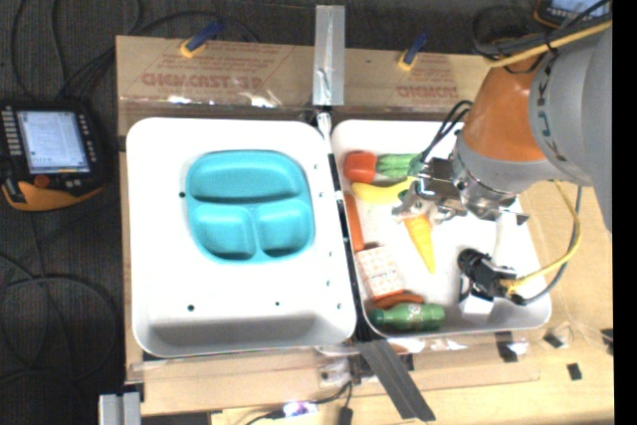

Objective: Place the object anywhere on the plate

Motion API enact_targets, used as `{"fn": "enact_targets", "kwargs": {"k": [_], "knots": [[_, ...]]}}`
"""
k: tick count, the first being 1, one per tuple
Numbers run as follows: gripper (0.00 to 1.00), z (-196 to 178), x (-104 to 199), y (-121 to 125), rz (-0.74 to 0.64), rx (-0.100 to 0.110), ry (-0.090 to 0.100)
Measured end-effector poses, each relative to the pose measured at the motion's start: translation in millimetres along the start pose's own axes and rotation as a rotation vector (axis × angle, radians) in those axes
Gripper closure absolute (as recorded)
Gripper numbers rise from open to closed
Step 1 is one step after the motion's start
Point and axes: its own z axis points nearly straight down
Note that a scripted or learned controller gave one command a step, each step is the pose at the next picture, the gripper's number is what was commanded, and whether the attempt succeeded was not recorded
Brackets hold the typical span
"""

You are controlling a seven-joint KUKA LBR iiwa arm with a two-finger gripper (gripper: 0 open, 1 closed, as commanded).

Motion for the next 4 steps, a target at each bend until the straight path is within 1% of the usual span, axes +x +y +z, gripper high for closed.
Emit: {"fn": "enact_targets", "kwargs": {"k": [1, 2, 3, 4], "knots": [[1.00, 16.7, 95.3, 42.4, 0.136, 0.000, 0.000], [1.00, 3.7, 109.1, 51.9, 0.255, -0.001, -0.002], [1.00, 16.4, 175.5, 37.6, 0.175, -0.001, -0.002], [1.00, 9.7, 175.0, 37.1, 0.172, 0.003, -0.009]]}}
